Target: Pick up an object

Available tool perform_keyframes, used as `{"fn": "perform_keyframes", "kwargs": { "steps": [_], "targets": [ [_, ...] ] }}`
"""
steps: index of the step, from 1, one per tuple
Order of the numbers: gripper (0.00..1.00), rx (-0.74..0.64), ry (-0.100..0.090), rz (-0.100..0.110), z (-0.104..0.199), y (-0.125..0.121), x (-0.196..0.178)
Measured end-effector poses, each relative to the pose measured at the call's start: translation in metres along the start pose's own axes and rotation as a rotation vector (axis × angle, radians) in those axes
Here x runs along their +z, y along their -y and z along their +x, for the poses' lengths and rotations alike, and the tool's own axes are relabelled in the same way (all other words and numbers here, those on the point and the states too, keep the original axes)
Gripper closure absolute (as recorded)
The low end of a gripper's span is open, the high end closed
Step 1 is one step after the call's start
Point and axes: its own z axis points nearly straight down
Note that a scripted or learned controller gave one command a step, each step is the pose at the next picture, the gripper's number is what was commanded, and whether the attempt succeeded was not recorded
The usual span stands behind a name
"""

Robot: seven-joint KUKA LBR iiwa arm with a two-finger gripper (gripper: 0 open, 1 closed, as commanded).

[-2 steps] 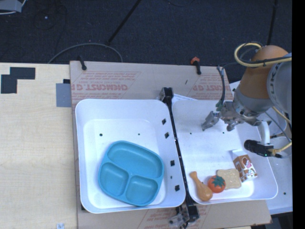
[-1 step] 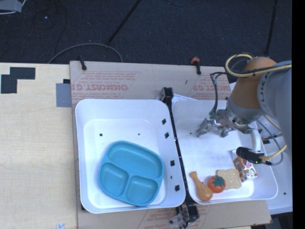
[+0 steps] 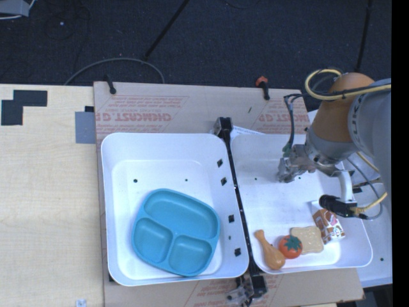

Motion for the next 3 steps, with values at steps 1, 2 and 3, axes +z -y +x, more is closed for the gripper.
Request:
{"fn": "perform_keyframes", "kwargs": {
  "steps": [1, 2, 3],
  "targets": [
    [1.00, 0.000, 0.001, -0.005, -0.001, -0.001, -0.042],
    [1.00, -0.001, 0.001, -0.006, 0.005, 0.003, -0.089],
    [1.00, -0.002, 0.002, -0.007, -0.004, 0.002, -0.147]
  ]
}}
